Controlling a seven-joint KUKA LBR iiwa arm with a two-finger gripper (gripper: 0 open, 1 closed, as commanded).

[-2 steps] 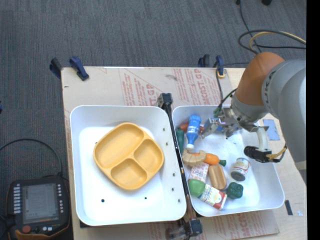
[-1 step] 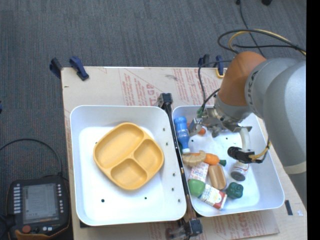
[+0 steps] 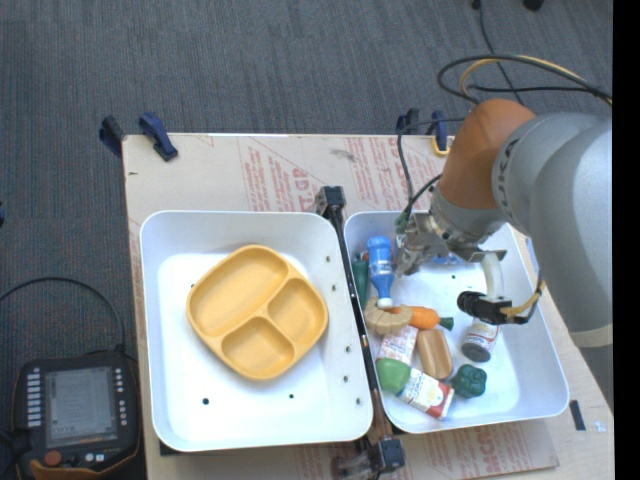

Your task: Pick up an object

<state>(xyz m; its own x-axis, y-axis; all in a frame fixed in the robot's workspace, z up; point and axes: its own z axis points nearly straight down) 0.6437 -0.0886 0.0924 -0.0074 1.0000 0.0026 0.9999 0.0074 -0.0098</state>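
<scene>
One blue bottle (image 3: 379, 265) lies lengthwise, cap toward the carrot (image 3: 422, 318); the tool's (image 3: 412, 253) grip can't be told.

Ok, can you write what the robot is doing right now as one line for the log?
task: pick up an object | gripper: over right bin, beside blue bottle | holding: nothing seen | left bin: yellow tray

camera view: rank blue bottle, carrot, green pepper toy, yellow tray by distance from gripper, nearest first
Gripper hangs over the right bin's upper left.
1. Blue bottle: just left of the gripper, right bin.
2. Carrot: below the gripper, mid right bin.
3. Green pepper toy: lower part of the right bin.
4. Yellow tray: in the left bin, farthest.
</scene>
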